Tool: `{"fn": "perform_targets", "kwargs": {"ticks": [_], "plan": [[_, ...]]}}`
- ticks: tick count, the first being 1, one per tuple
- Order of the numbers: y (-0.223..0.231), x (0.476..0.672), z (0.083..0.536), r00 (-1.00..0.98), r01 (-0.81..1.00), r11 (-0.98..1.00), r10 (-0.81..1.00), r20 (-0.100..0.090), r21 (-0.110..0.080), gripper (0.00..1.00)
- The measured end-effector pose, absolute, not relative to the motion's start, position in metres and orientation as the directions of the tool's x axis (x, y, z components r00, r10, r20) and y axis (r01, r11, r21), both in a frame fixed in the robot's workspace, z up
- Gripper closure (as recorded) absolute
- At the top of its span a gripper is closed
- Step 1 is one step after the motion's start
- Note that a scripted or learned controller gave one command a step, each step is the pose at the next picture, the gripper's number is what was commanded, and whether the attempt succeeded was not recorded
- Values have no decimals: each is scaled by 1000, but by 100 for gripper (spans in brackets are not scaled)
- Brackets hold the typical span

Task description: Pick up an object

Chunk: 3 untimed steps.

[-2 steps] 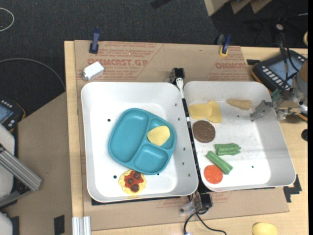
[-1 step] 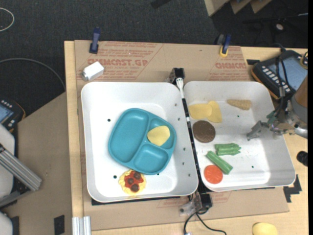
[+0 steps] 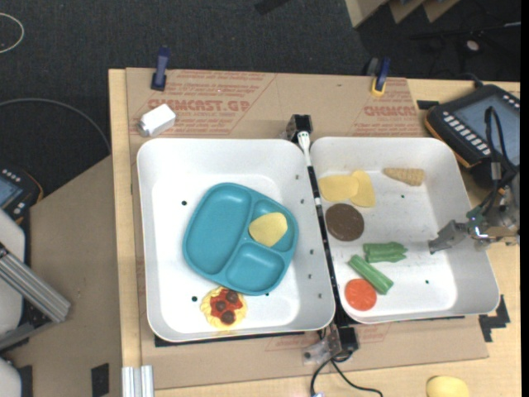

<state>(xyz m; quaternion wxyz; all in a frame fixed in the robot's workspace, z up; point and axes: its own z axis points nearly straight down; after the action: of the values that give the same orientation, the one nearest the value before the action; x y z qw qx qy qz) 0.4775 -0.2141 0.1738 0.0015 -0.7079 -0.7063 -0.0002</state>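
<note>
**Green bean (image 3: 384, 252) is lying in the right bin (image 3: 430, 151), just left of your gripper (image 3: 438, 242).**
Its long axis is running left to right, one end pointing at the gripper. You cannot tell whether the gripper is spread or closed. Closing along that axis, you are risking a slip, or a nudge into the second green piece (image 3: 369, 273).

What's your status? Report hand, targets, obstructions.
Hand low at right bin's right side, holding nothing. Green pieces nearest, untouched. Path clear.

Glossy white plastic bins (image 3: 165, 222); smooth teal plastic plate (image 3: 219, 238); cardboard bench (image 3: 248, 98).
</note>
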Motion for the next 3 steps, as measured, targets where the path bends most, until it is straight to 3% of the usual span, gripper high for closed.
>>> {"fn": "perform_targets", "kwargs": {"ticks": [1,2,3], "plan": [[-122,479,141,-8,1000,9,1000,6,-5,0],[-96,514,87,-1,1000,1,1000,-6,11,0],[-95,511,95,1,1000,-1,1000,-1,2,100]]}}
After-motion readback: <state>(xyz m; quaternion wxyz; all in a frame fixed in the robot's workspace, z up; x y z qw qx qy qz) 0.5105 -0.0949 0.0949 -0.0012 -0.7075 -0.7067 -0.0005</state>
